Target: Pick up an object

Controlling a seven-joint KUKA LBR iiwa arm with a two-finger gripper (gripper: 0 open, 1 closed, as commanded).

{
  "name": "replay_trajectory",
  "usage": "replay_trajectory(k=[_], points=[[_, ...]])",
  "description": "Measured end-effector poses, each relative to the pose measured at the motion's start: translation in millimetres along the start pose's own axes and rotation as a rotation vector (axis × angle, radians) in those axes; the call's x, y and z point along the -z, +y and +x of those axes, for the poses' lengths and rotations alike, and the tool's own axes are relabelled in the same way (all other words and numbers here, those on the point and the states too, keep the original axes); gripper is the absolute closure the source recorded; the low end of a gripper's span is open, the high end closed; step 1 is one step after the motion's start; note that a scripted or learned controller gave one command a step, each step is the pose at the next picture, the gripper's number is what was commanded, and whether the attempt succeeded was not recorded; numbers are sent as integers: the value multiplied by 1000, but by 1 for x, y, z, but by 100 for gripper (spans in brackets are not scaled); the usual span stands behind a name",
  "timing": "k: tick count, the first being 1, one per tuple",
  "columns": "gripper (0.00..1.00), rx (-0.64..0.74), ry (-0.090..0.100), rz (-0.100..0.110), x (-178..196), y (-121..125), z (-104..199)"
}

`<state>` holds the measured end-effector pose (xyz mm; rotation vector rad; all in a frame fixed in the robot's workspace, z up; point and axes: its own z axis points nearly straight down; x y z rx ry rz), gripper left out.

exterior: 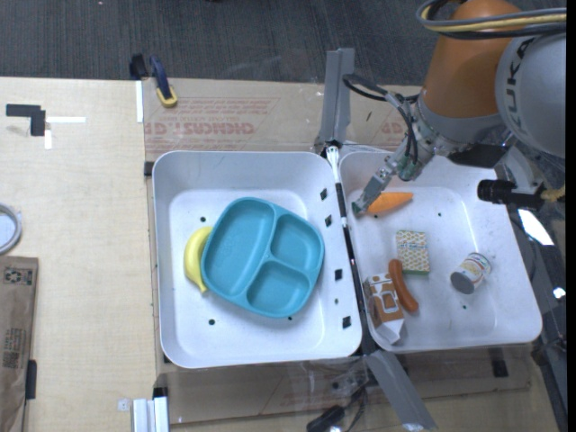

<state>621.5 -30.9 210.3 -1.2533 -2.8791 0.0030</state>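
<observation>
Hotdog (pixel 403 286) lies lengthwise, pointing toward the carrot (pixel 392 202).

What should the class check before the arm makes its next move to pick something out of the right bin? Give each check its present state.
1. Gripper is over the right bin: ok.
2. Gripper is near a target; the carrot lies right beside it: ok.
3. Carrot is between the fingers: cannot tell.
4. Carrot lies apart from the sponge and the sausage: ok.
5. Can lies away from the gripper: ok.
6. Blue plate and banana sit in the left bin, out of the way: ok.
</observation>
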Motion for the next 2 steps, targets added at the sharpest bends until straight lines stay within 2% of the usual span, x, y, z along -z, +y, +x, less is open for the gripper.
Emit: replay_trajectory(k=[1,2], points=[[0,-33,2,2,-22,-91,9],[0,-99,-1,0,-72,-42,-61]])
